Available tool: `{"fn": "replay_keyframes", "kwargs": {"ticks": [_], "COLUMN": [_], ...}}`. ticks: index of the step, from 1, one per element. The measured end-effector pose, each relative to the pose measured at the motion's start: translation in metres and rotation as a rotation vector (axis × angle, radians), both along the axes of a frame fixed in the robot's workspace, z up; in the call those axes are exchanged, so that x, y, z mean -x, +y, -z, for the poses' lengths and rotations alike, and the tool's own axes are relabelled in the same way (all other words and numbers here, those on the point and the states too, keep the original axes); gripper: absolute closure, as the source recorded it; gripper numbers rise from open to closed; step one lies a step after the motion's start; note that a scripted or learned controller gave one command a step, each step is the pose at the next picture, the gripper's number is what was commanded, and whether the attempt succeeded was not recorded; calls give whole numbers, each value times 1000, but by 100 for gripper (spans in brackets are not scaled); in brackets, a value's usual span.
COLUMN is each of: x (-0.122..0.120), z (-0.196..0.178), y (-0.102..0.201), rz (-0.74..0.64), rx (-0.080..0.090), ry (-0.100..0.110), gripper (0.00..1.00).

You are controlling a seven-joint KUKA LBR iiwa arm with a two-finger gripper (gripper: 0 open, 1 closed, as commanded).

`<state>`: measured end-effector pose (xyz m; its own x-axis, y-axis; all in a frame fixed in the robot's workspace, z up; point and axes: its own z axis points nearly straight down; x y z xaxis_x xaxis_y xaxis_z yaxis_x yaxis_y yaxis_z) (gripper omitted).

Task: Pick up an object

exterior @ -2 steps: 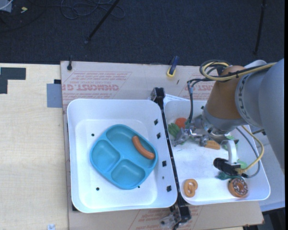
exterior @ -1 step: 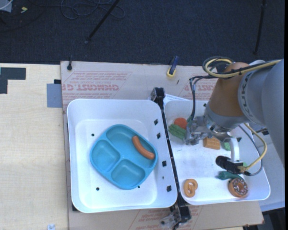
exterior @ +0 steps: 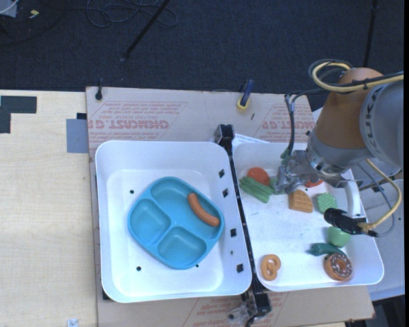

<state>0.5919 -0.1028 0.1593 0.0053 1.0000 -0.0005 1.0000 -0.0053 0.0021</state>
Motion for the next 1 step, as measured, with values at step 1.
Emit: {"fn": "replay_keyframes", "kwargs": {"ticks": [1], "x": [-4], "z": [-61], "y": [6], "rz": [-7], "rx": [0], "ry": [-1], "gripper": [100]}}
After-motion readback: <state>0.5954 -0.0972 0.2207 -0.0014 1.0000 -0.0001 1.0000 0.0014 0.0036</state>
